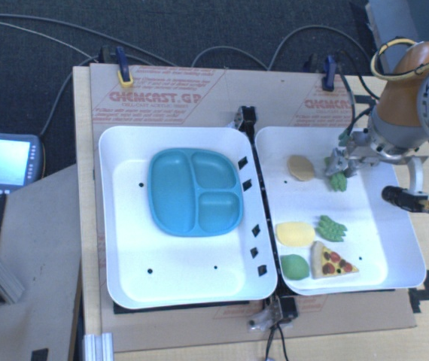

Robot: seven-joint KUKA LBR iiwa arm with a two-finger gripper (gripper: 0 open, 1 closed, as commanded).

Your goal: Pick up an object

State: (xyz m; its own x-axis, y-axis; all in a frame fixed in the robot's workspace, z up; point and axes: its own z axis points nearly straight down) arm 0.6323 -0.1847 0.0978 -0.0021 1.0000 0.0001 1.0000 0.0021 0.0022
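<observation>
My gripper (339, 168) is over the far part of the right bin (395, 235), reaching in from the right. A small green leafy toy (339, 181) sits between its fingertips, and the fingers are shut on it. A tan round piece (301, 168) lies just left of the gripper. Toward the near end of the same bin lie a yellow piece (295, 234), a green leafy piece (332, 229), a green round piece (295, 266) and a pizza slice (333, 262).
The left bin (124, 262) holds a blue divided plate (196, 192). A black divider strip (254, 194) runs between the two bins. Bare white floor lies at the right bin's right side.
</observation>
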